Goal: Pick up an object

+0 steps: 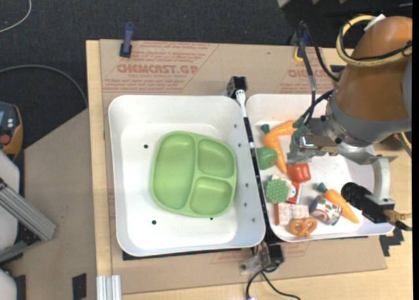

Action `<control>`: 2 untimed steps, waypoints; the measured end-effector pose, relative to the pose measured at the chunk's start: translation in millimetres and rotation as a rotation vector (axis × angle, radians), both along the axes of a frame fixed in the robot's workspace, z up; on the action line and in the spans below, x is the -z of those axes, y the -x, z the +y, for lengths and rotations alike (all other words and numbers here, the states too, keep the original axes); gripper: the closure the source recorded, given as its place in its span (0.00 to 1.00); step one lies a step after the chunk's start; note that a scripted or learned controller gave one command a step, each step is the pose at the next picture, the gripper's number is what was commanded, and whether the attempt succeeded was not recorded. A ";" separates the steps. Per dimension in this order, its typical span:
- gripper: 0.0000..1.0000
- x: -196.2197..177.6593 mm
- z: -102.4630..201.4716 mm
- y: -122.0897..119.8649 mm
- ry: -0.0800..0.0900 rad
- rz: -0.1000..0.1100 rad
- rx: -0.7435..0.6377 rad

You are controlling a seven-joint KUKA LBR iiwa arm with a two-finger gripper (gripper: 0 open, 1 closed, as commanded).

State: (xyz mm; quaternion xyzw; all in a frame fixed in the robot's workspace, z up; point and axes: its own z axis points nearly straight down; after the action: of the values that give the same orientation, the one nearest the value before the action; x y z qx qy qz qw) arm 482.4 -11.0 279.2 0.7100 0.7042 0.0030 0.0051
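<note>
We see the gripper [302,153] lowered over a red object [299,173] in the right bin [380,226], apparently lining up a grasp; whether its jaws are released or clenched, we cannot tell.

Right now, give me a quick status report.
Gripper low in right bin, over red toy. Nothing visibly held. Carrot, green toys crowd close.

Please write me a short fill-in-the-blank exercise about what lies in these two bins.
1. The divided plate in the left bin is coloured ____.
2. The plate has ____ compartments.
3. The pincer hangs over the ____ bin.
4. The pretzel lies near that bin's ____ edge in the camera view.

Missing words: green; three; right; bottom
</note>
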 end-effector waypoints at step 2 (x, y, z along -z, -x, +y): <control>1.00 99.4 28.4 -0.8 -0.002 0.021 -0.003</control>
State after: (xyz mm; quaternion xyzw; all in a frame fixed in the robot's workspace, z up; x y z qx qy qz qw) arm 483.2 17.4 179.9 0.7090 0.7052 -0.0040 -0.0030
